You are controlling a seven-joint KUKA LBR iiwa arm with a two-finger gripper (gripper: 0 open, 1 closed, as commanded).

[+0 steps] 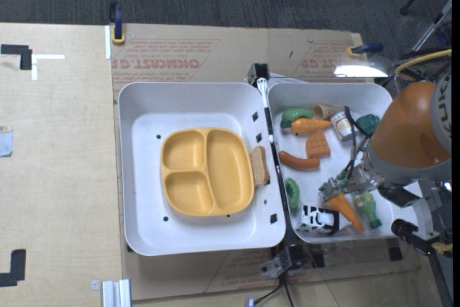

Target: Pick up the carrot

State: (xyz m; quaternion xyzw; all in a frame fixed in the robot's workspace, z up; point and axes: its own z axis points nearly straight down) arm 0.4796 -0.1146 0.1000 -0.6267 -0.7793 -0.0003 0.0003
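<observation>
Hand (pixel 343 192) over carrot (pixel 347 211) (grip unclear, cannot tell); cardboard (pixel 169 60) print reads mirrored.

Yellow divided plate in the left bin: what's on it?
The yellow divided plate has nothing in its three compartments. A slice of bread lies against its right rim; whatever lies beneath the plate is covered.

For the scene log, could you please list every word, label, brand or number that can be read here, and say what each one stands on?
"CHEMCAST GP", red print, upside down, on the brown paper sheet behind the left bin.
"GP", the end of the same print, on the brown sheet behind the right bin.
Black letters on the arm's grey housing: cut off, unreadable.
Small can label: too blurred to read.
</observation>
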